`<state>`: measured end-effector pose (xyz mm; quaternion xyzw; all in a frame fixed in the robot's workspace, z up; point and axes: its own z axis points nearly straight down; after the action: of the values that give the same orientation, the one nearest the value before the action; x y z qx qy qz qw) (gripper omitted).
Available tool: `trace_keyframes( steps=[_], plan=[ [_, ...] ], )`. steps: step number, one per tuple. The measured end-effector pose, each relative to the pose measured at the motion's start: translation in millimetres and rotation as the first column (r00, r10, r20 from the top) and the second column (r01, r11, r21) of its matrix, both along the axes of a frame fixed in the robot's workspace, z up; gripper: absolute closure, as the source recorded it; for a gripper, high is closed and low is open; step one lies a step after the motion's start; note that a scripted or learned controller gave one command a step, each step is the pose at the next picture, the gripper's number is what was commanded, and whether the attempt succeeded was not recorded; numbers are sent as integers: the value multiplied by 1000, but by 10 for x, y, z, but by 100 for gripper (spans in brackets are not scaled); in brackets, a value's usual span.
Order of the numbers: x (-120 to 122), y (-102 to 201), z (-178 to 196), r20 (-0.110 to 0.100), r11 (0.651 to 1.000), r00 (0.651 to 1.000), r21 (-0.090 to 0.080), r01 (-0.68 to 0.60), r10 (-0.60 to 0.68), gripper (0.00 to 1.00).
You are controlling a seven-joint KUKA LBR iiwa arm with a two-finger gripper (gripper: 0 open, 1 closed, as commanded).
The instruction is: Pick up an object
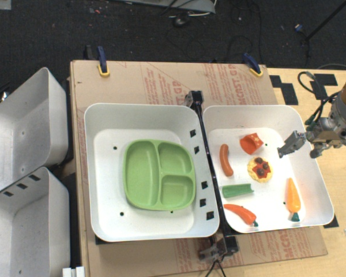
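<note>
Gripper: open, holding nothing, at right bin's right rim. Pizza, sausage, carrot lie inside.

The right bin holds toy food: a red chunk, sausage, small pizza, green stick, red pepper and orange carrot (all lying loose, none touching).
</note>
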<state>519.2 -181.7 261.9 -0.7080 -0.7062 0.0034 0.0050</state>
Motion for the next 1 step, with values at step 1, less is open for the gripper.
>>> trace_keyframes(
  steps=[1],
  plan=[
    [22, 4, 59, 11, 1000, 1000, -3, -3, 3, 0]
  ],
)
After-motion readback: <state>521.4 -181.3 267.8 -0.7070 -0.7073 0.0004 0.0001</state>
